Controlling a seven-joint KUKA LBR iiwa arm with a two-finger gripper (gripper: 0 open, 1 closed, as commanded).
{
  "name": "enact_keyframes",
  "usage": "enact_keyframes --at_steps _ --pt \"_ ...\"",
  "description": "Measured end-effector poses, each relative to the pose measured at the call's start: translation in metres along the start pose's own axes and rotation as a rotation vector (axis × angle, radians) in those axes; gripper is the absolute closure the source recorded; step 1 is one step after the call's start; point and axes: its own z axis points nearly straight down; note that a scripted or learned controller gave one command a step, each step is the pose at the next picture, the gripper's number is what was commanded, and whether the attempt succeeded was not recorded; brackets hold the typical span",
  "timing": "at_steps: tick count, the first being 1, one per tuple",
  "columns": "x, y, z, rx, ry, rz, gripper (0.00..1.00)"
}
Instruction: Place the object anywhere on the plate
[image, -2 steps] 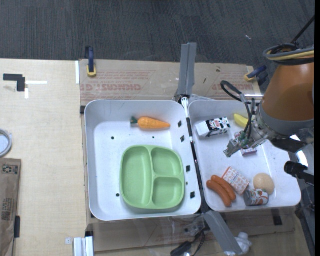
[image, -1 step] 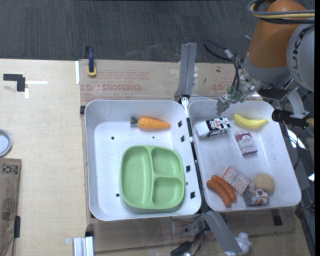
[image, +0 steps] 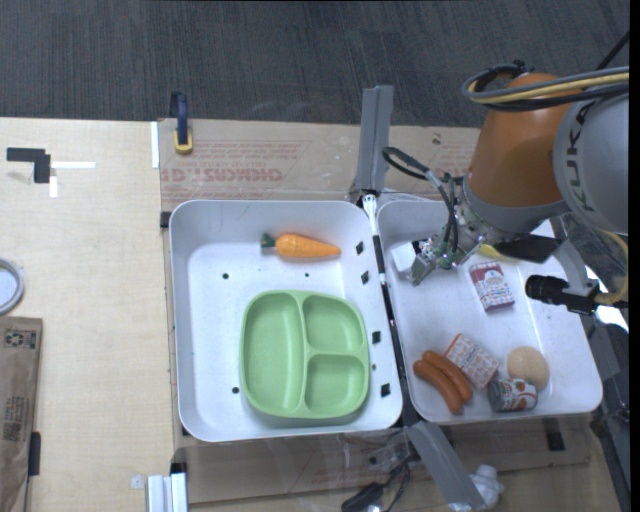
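The two-finger gripper (image: 432, 258) hangs over the upper left part of the right white bin (image: 575, 395); whether its fingers are apart or together cannot be told, and nothing is seen between them. No object is yet on the green three-compartment plastic plate (image: 304, 353), which lies in the left white bin (image: 195, 330).

The object is judged to be one of those in the right bin: a red-and-white small carton (image: 491, 286) at 3 o'clock of the gripper, and at 5 o'clock two orange-red toy sausages (image: 441, 378), a patterned small box (image: 471, 358), a beige round bun-like piece (image: 528, 364) and a small printed can (image: 512, 395).

One item should be gripped squarely, lifted above the bin walls and carried towards 9 o'clock.

An orange toy carrot (image: 305, 247) lies at the plate's 12 o'clock. The bins rest on a pale wooden bench (image: 80, 260); dark floor lies beyond.
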Motion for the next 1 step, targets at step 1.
enact_keyframes --at_steps 1 --pt "-0.0489 -0.0973 -0.0183 -0.002 -0.001 -0.207 1.00"
